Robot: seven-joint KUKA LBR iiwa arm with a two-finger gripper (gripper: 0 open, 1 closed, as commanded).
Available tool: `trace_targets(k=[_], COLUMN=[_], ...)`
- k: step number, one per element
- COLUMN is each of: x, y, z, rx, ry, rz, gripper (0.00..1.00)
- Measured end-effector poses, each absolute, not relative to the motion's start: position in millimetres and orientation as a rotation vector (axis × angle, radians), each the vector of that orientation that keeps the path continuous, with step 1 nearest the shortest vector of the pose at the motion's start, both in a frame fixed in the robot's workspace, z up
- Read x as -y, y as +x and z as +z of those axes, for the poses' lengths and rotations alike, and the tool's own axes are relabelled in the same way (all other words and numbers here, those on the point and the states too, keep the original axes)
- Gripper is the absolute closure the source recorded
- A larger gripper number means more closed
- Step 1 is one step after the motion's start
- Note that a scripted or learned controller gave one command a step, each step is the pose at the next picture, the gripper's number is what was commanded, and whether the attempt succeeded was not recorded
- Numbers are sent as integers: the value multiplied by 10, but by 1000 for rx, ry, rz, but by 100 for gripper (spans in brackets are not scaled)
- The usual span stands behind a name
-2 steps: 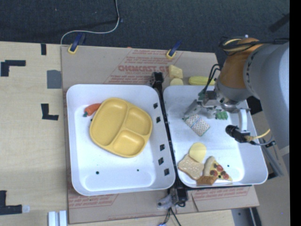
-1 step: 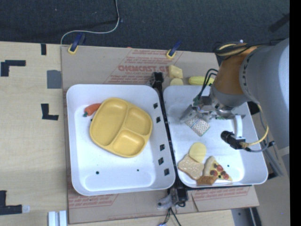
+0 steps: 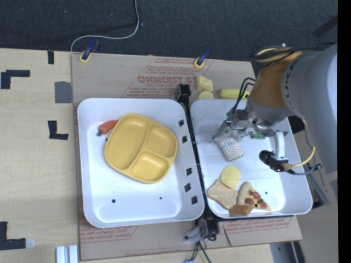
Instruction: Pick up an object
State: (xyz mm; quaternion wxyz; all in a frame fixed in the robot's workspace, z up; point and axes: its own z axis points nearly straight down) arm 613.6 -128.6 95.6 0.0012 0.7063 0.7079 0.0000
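While the grey arm with the orange band (image 3: 274, 86) reaches in over the right-hand shallow white bin (image 3: 296, 193), its hand (image 3: 237, 131) sits low at the upper middle of that bin, directly above a small pale packet with a dotted pattern (image 3: 230, 148). Whether the hand is open or closed cannot be told; the wrist body covers its working end, and the packet lies just below it, possibly touching. Judged step: descent or closing on the packet, grasp not confirmed. Other candidates in the same bin, near the front edge: a pale yellow round slice (image 3: 231, 176), a tan toast-shaped piece (image 3: 221, 194) and a toy pizza wedge with red spots (image 3: 252, 198), all clustered together. The left white bin (image 3: 93, 201) holds a yellow sectioned plastic plate (image 3: 141, 147) with an orange carrot-like toy (image 3: 107, 126) just beside its upper left rim. Next move, as I judge it: close squarely on the packet, then lift straight up and check it comes away from the bin floor.
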Motion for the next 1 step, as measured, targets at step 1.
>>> trace_targets(k=[1], x=[463], y=[6067], z=[1984], rx=[-2230], ry=[2207], rz=[13], gripper=[100])
